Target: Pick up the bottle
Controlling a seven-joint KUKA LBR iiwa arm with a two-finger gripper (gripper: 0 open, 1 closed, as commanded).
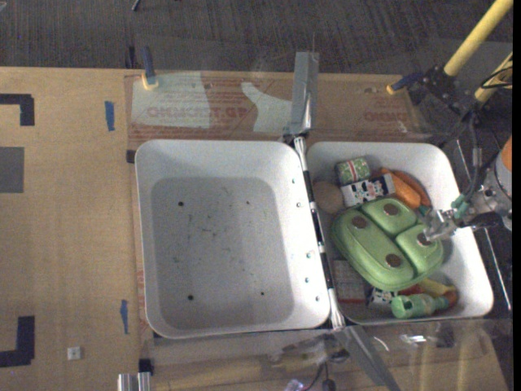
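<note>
1. Overhead, two shallow white bins sit side by side on a tan bench; the left bin (163, 169) shows a bare, speckled floor with a few small dark holes.
2. Right bin (452, 165): holds all the loose items, crowded toward its middle and near edge.
3. Bottle (413, 305): small, green, lying on its side against the near wall of the right bin, just below the large green tray. A yellow and red piece (442, 286) lies just beside it to the right.
4. Green tray (387, 239): large, lime-coloured, with rounded sections each bearing a dark spot; it fills the middle of the right bin.
5. Green can (352, 169): small, near the far wall of the right bin, touching a white carton with dark print (367, 190) just below it.
6. Tan rounded item (327, 196): lies against the left wall of the right bin, beside the carton.
7. Orange item (407, 187): elongated, tilted, lying beyond the tray's far right corner.
8. Gripper (430, 233): reaches in from the right, low over the right-hand section of the green tray, well apart from the bottle. Whether its tips are spread or pressed together cannot be told; nothing visible sits between them.
9. Blue tape strips (109, 114) mark the bench left of the bins.
</note>
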